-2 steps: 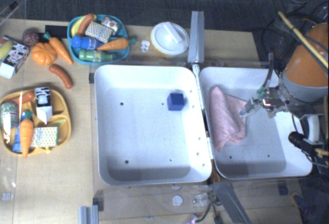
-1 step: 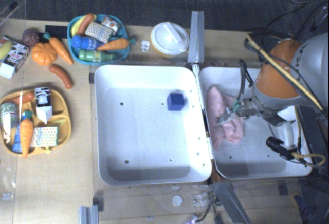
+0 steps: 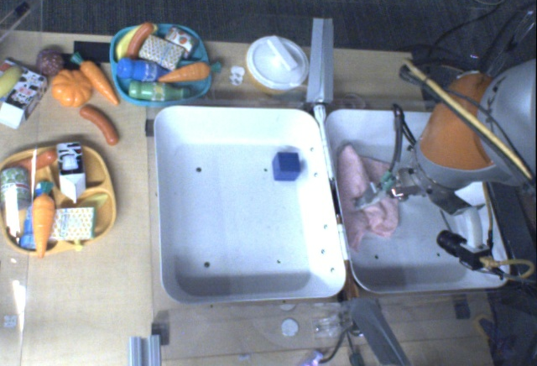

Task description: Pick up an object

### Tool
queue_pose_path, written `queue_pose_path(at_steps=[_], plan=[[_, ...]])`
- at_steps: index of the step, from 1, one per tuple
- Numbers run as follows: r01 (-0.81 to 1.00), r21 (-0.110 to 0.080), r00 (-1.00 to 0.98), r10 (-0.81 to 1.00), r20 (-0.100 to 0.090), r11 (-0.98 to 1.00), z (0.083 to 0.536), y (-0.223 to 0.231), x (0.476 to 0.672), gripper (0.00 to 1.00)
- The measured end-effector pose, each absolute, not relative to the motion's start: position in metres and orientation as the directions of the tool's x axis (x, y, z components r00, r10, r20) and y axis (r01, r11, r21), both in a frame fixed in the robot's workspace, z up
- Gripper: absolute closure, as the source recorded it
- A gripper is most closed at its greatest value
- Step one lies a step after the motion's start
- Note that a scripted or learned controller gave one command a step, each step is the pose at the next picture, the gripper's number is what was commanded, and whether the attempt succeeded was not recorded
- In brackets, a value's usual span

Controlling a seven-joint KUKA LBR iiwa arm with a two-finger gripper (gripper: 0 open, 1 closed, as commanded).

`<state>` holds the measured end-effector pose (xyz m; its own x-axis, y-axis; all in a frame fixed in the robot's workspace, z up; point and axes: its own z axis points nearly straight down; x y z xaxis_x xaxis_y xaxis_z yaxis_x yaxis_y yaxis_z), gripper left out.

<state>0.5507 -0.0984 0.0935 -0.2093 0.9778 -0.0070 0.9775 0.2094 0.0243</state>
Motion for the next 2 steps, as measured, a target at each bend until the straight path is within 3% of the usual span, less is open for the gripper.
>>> queue_pose_path(at_steps=[1, 2], plan=[[0.977, 0.028, -0.212, 0.977, -0.005, 0.212, 0.105, -0.096, 0.552, 1.00], [0.960, 0.004, -0.279, 0.960, -0.001, 0.279, 0.185, -0.035, 0.614, 1.00]])
